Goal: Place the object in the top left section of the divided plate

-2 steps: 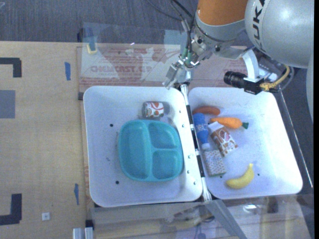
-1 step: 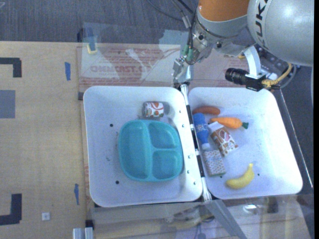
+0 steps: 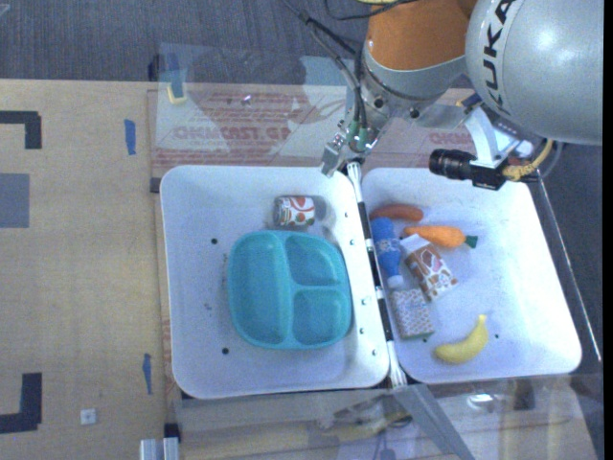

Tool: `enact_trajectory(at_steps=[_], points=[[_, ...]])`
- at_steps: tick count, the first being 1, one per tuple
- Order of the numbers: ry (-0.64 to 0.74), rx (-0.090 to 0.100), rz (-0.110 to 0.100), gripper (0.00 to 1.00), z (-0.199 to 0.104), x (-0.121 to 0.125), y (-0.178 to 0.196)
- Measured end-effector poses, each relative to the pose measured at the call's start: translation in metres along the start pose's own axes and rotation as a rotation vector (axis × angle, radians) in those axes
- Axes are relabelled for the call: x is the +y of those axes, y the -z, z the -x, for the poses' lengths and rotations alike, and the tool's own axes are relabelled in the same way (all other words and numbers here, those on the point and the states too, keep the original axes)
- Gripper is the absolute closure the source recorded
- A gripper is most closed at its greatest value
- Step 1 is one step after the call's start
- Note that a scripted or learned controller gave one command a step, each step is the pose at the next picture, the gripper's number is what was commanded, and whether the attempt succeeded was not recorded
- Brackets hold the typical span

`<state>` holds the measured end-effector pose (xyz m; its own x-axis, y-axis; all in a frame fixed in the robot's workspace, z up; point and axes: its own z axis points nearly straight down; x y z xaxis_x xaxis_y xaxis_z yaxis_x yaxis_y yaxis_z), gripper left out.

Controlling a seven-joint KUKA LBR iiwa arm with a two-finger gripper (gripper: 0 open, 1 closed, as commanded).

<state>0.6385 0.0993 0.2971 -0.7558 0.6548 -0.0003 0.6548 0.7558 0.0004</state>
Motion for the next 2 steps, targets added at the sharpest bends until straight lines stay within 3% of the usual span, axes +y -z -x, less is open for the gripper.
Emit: enact_trajectory(at_steps=[1, 2], points=[[-0.020, -0.001, 0.001, 1.00, -0.0453, -0.0533, -0.0580], [-0.020, -0.001, 0.001, 0.00, -0.0454, -0.0532, -0.0580]])
